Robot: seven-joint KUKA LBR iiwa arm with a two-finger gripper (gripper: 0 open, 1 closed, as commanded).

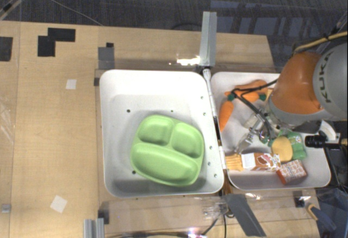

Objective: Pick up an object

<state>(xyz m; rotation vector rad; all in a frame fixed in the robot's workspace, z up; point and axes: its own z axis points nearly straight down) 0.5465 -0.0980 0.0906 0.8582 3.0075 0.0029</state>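
Reaching into the right white bin (322,177), grey arm with orange band (296,86) has its tool (255,131) low over the bin floor; finger spacing can't be told. Orange toy carrot (224,113) lies just left of tool, yellow round fruit (281,148) just right, small brown-and-white carton (259,161) below it. Left white bin (117,87) holds a green three-compartment plastic plate (167,150), well apart on the wooden tabletop (49,139).
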